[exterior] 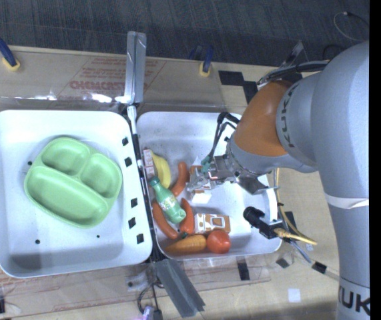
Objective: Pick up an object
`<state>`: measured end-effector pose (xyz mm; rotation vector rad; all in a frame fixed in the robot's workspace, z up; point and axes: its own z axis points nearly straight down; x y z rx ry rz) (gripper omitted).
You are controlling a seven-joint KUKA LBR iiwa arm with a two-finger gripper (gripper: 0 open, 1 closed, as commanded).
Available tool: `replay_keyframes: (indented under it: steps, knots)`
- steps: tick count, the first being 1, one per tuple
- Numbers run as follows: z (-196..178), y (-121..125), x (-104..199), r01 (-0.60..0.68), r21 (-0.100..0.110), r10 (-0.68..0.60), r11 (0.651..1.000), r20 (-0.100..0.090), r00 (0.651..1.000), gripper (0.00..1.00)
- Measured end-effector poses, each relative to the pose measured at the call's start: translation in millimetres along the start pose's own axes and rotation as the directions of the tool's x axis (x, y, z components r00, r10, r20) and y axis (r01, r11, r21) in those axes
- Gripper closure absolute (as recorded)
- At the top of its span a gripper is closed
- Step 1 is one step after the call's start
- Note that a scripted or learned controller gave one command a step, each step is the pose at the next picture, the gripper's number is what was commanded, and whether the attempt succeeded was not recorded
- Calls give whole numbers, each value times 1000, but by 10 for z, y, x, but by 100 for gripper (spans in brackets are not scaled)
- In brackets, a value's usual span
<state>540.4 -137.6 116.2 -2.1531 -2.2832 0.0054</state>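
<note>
Bench with two white bins, arm over the cluttered right bin (243, 122).

Nearest lie a tomato (218, 241), carrot (185, 245) and small carton (211, 223); then the green bottle (168, 203) and banana (163, 171). The gripper (207, 176) hangs over a small box; whether its claw is parted, I cannot tell. Crowding could cause a slip. The green tray (73, 181) fills the left bin.

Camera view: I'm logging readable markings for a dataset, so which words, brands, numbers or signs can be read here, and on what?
"KUKA", partly cut off: grey arm, once beside the orange band, once near the bottom edge.
Red print, mirrored and too faint to read: the clear sheet behind the bins.
Label too small to read: green bottle.
Print too blurred to read: small carton, and the packet at the tool.
</note>
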Motion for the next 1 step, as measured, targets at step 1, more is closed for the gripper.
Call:
replay_keyframes:
  steps: [1]
  knots:
    - [-753, -136, 517, 218, -4, -218, 976, 1, 976, 100]
